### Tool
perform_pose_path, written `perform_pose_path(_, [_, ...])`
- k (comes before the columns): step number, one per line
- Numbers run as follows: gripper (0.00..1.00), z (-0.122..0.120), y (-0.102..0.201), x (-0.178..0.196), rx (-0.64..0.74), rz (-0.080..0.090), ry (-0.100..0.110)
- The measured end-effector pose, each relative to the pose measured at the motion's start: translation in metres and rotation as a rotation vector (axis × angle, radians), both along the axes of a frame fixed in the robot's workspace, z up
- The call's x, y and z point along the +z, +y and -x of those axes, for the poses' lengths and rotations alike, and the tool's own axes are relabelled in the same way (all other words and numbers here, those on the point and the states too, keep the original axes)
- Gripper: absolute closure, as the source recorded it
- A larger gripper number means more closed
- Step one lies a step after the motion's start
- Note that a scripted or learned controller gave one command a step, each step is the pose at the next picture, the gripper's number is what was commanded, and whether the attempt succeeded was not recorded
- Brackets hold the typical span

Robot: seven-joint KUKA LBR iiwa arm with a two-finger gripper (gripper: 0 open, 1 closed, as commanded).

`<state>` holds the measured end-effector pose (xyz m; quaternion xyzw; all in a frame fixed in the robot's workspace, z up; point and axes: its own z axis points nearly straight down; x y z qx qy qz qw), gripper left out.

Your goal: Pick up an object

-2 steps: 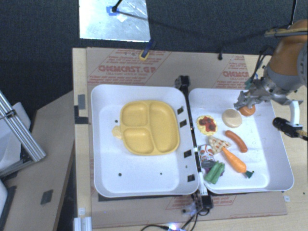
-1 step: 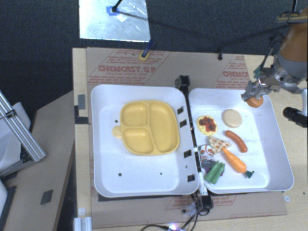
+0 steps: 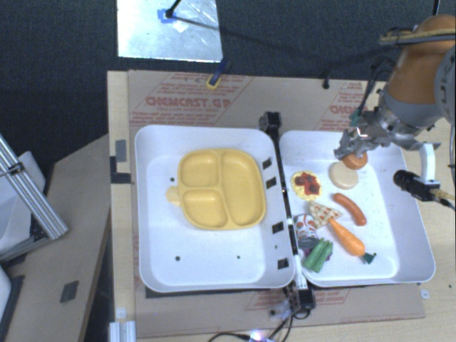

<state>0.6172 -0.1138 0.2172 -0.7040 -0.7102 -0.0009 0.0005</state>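
Gripper (image 3: 354, 150), finger state indiscernible, sits at right bin's (image 3: 410, 262) far edge, over an orange round piece (image 3: 355, 161); cream disc (image 3: 343, 176) just nearer.

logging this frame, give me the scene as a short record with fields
left bin: yellow tray with three compartments
right bin: toy food
food items: pizza slice, sausage, carrot, green vegetable, red-topped disc, pale round piece
tool: over the right bin's far end, at an orange round piece
grasp: cannot tell
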Motion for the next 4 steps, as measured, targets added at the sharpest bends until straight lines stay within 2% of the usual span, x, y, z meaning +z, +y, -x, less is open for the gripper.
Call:
perform_pose_path(1, [1.0,0.003,0.052,-0.001,0.001,0.0,0.0])
perform_pose_path(2, [1.0,0.02,0.107,-0.006,0.001,0.0,0.001])
perform_pose_path(3, [1.0,0.043,0.154,0.014,0.001,-0.001,0.0])
perform_pose_path(4, [1.0,0.041,0.136,0.0,-0.009,0.002,0.002])
